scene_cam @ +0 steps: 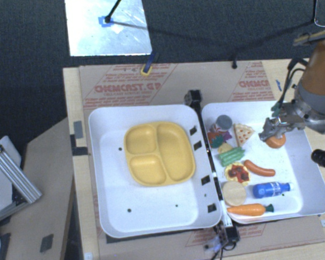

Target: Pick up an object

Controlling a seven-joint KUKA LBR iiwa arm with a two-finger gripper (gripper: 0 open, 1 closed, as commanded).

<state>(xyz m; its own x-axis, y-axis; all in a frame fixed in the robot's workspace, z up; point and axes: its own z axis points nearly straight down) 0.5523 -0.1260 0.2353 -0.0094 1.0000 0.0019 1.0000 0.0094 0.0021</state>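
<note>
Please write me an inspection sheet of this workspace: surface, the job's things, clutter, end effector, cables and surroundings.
Surface: bench with cardboard sheet bearing left bin and right bin.
Job's things: right bin holds toy foods: carrot, blue bottle, sausage, pizza slice, green vegetable, orange round piece. Left bin holds a yellow divided plate.
Clutter: nothing seen.
End effector: end effector over the right bin's far side, just above the orange piece; grip not readable.
Cables: black cable across dark floor; wires at the bench's near edge.
Surroundings: shiny sheet; metal frame at left.
</note>
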